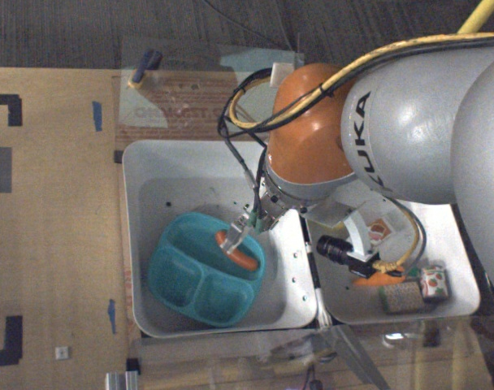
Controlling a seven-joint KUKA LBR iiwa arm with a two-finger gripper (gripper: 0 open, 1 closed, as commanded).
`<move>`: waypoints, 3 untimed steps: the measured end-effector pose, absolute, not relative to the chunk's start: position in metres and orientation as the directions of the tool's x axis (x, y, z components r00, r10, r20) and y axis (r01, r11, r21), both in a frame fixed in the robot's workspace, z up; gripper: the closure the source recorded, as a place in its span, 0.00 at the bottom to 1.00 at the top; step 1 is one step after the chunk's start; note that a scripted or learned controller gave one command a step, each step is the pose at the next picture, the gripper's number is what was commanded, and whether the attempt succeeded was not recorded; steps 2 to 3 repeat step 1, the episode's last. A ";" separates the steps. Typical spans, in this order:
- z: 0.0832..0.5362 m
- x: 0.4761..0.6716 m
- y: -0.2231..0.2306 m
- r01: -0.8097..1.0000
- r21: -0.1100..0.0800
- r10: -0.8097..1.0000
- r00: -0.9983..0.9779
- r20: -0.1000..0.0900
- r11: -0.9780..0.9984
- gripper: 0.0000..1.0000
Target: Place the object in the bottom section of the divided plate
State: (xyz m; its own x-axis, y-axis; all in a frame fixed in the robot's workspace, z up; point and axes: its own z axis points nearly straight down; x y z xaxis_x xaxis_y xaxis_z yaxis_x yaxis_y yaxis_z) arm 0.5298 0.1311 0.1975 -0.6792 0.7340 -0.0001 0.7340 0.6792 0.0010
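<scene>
Arm point(409, 120) overhead; tool point(235, 242) grips orange object point(244, 258) (over teal plate point(200, 279)).

Lighting: even, moderately bright, from overhead; no hard shadows; a soft shadow under the arm point(409, 128) falls across the seam between the two white bins point(137, 218); broad glare on the arm's grey shell at upper right, a smaller highlight on its orange band; the bin walls slightly washed out; dark floor along the top edge dim and grainy; overall focus soft, fine detail smeared; small items at lower right indistinct.
</scene>
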 end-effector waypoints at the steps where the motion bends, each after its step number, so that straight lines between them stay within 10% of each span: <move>1: 0.185 0.530 0.072 0.647 0.000 0.647 -0.762 0.001 0.762 0.00; 3: 0.185 0.530 0.072 0.647 0.000 0.647 -0.762 0.001 0.762 0.00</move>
